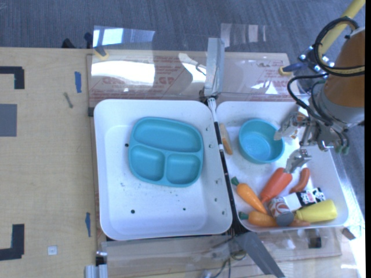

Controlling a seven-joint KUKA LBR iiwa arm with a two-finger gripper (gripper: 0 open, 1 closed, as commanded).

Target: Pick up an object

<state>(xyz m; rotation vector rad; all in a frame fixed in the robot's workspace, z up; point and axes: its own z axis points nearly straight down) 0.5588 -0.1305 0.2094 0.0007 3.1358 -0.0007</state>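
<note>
The right bin holds a blue bowl, several orange carrots, a small reddish sausage shape, a yellow item and a black-and-white carton. My gripper hangs over the right part of this bin, just right of the bowl and above the carrots. Its fingers stand apart, open, with nothing between them. One fingertip is near the bowl's rim, the other close over the upper carrot's tip.
A blue divided plate lies in the left bin. A small orange piece rests by the ridge between the bins. Black cables loop off the arm at the right. Tan bench surface lies to the left.
</note>
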